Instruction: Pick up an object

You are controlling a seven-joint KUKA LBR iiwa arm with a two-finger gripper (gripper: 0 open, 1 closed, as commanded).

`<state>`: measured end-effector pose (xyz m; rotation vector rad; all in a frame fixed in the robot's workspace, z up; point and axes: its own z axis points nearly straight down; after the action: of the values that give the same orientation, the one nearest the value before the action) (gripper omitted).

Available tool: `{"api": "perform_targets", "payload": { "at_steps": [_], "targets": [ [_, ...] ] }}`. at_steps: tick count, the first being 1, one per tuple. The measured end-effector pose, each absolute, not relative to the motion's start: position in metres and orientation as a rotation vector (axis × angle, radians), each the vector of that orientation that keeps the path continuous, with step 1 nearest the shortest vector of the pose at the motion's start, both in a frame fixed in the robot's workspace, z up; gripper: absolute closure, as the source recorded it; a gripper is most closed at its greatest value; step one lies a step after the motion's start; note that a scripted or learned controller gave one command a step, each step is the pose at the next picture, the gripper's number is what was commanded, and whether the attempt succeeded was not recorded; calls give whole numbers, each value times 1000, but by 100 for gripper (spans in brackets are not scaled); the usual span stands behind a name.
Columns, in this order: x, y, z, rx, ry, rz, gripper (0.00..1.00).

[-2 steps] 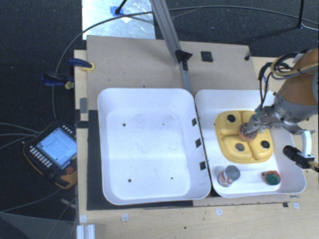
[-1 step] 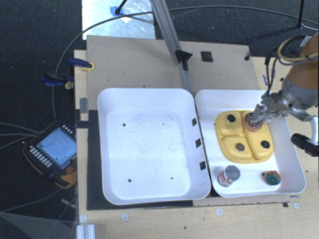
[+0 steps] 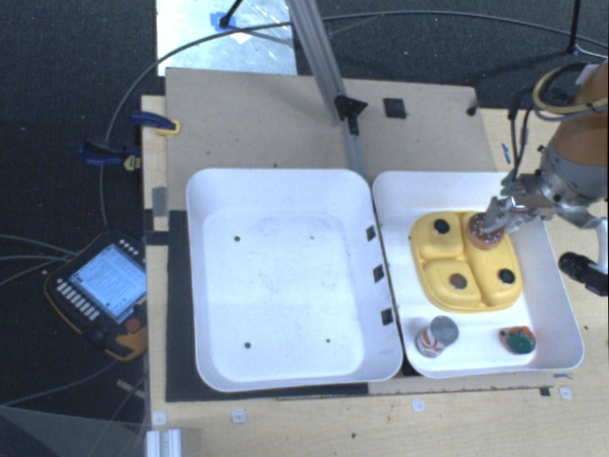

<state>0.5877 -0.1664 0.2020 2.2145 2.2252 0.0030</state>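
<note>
Yellow tray [image 3: 464, 265], a moulded thing with four dimpled pockets, lies in the right bin [image 3: 557, 346] at the right of the frame, and the gripper [image 3: 492, 225] sits low over the tray's upper right corner, touching or just above it. Whether it is open or closed I cannot tell. The risk, as I judge it, is a grab on the broad, smooth rim: the tray may slip or tip. A small cup [image 3: 436, 335] and a green and orange toy [image 3: 519, 340] lie nearby, below the tray, well apart from the gripper.
</note>
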Motion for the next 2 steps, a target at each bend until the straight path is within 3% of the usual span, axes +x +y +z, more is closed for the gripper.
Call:
{"api": "perform_targets", "payload": {
  "at_steps": [2],
  "targets": [
    [560, -55, 217, 2211, 2234, 4, 100]
  ]
}}
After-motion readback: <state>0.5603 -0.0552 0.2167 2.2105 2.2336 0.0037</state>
